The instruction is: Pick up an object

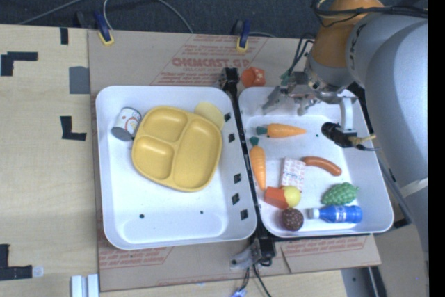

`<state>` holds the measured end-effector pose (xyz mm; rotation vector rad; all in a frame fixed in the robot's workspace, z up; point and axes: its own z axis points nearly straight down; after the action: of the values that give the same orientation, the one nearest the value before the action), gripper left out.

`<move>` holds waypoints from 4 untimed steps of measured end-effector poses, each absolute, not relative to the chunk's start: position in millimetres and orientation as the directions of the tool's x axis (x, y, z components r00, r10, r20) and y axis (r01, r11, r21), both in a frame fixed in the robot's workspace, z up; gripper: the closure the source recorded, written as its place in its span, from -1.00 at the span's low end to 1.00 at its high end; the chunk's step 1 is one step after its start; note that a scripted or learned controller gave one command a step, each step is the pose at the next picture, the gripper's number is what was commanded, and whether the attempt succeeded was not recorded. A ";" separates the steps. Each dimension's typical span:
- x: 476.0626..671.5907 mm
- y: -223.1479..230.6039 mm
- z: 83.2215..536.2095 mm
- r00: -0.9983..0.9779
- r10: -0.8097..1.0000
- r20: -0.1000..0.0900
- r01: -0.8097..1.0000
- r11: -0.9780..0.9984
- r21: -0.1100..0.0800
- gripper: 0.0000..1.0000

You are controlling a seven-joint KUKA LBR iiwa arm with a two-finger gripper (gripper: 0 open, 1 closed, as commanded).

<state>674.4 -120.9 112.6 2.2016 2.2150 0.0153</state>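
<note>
A cardboard-covered bench [174, 59] stands on dark carpet and bears two shallow white bins side by side. We take the white packet [293, 172], which lies near the middle of the right bin [361, 162], as the reference for all positions, with directions as seen in the view.

- Gripper [288, 102]: well above the packet, at the far rim of the right bin. Its fingers are spread wide and nothing sits between them.
- Crosswise carrot [284, 130]: between the packet and the gripper, apart from both. We note it as the loose object nearest the gripper.
- Lengthwise carrot [258, 167]: just left of the packet, along the bin wall.
- Orange-red sausage [321, 165]: just right of the packet.
- Yellow ball [292, 196] and red piece [274, 197]: just below the packet, touching each other.
- Dark brown ball [292, 219]: further below the packet, near the front rim.
- Blue bottle [341, 214]: below and right of the packet, lying on its side.
- Green bumpy piece [341, 193]: right of and below the packet, just above the bottle.
- Yellow divided plate [177, 148]: well left of the packet, in the left bin [174, 212].
- Small tin [126, 123]: left of the packet, beyond the plate and touching its edge
</note>
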 end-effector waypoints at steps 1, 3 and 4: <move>602.9 -105.3 85.8 0.000 1.000 0.000 1.000 0.000 0.000 -1.00; 592.2 -104.2 96.1 0.000 1.000 -0.003 1.000 0.000 0.006 1.00; 592.0 -104.2 95.9 0.000 1.000 -0.002 1.000 0.000 0.005 -1.00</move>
<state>592.0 -104.2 95.9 2.2176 2.2179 0.0028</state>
